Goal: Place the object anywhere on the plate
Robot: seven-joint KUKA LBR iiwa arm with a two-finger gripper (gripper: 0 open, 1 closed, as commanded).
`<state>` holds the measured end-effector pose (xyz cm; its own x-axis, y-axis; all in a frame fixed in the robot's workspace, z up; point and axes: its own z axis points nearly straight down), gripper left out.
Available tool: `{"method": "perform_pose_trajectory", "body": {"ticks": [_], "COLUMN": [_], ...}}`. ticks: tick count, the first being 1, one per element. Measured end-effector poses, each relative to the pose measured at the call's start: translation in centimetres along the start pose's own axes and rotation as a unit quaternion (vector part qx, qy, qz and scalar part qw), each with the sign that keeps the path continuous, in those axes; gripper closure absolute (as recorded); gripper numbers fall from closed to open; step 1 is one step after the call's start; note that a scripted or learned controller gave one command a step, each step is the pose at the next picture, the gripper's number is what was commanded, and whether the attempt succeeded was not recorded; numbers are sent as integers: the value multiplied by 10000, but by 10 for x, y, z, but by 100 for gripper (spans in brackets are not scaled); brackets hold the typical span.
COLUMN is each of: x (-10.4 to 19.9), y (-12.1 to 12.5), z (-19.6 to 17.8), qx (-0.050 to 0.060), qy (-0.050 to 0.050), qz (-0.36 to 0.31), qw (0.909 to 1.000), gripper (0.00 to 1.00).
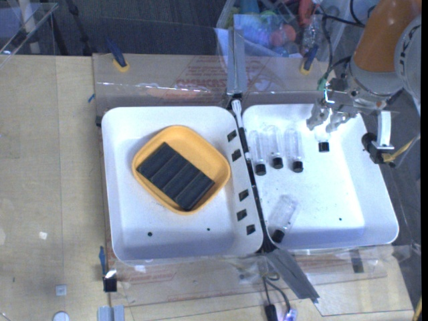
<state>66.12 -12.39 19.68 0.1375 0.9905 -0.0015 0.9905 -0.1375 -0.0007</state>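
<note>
Gripper [328, 120] fingertips blurred, indistinct

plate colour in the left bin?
Yellow-orange plate with a dark ribbed block lying on it, clearest in the camera view.

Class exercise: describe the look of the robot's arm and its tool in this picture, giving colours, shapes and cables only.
The arm is grey and rounded, with a broad orange band above the wrist. The tool is small, pale metal with thin fingers. Dark cables loop around the wrist.

No legible text; faint red print on plastic sheet [200, 72], perhaps lettering.
</note>
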Motion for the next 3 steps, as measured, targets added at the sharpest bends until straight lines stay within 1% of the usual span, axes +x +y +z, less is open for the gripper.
{"method": "perform_pose_trajectory", "body": {"ticks": [1,2,3], "x": [40,76,153], "y": [0,-5,-30], "z": [-5,6,12], "qx": [-8,8,9], "qy": [7,10,11], "qz": [-416,-1120,-1696], "qw": [9991,9937,9855], "gripper": [100,100,100]}}
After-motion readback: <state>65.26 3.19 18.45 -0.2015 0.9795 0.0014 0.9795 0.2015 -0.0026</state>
